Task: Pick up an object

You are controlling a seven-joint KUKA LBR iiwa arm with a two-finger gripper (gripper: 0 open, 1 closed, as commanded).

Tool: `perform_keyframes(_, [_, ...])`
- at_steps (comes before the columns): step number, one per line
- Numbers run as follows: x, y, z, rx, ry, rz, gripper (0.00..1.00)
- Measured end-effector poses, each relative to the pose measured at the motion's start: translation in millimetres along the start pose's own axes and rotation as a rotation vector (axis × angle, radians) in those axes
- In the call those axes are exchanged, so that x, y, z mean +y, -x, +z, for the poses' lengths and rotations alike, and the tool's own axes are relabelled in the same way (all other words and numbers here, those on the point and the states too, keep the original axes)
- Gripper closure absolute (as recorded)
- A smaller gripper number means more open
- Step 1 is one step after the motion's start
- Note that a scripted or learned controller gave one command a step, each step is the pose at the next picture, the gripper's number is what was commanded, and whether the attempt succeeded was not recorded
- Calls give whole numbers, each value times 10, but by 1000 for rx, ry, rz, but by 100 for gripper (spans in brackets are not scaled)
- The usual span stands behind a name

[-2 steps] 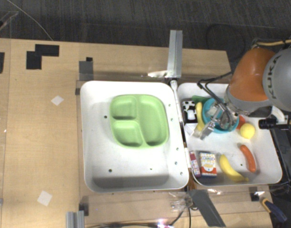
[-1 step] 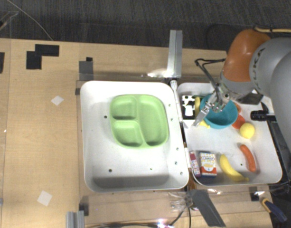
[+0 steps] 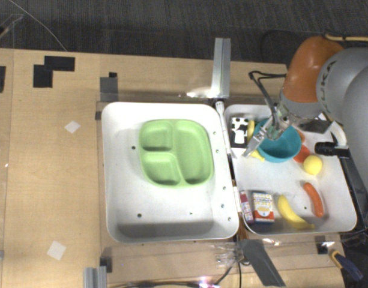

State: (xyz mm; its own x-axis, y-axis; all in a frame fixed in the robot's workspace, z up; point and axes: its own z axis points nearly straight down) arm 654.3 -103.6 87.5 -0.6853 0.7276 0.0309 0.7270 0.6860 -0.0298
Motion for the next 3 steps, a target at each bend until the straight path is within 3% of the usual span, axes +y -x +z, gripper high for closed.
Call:
perform_keyframes(1, [-533, -559, -5, -42, 42, 89, 0])
perform_keyframes(2, [-244, -307, -10, -37, 44, 264, 0])
perform_keyframes(3, [-407, -555, -6, -36, 51, 419, 0])
